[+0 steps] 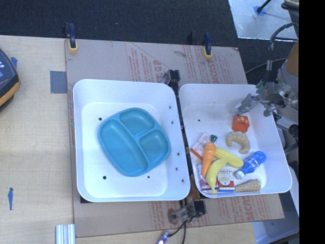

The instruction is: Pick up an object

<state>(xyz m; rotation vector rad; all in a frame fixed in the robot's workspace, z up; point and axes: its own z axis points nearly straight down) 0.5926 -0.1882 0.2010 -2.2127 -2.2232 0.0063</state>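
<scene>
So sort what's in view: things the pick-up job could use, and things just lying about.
Job:
hand
red block
croissant
carrot
corn
banana
blue bottle
cone
right bin

Lying about:
blue plate
left bin
clamps

A blue divided plate (134, 141) lies in the left bin (84, 136), both bins resting on a cardboard sheet (132, 60) held by blue clamps (71, 34) to a wooden bench (30, 151), with a yellow-edged device (7, 80) at far left.
</scene>
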